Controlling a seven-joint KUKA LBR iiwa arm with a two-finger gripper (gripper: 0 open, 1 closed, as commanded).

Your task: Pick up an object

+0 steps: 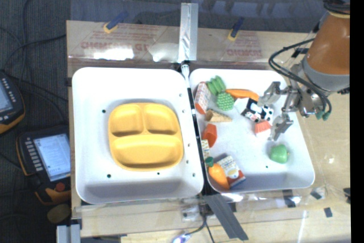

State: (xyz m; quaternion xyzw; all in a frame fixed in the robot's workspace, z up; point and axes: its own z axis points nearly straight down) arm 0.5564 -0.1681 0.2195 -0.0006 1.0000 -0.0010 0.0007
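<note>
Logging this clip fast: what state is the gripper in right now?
Gripper: jaws open, holding nothing, hanging over the right bin near the small red piece.

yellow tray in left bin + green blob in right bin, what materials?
Yellow tray: looks like moulded plastic, smooth and semi-gloss, with soft highlights on its divider ridges. Green blob: probably plastic or rubber toy food, with a smooth rounded surface of one even colour; too small to tell which.
</note>
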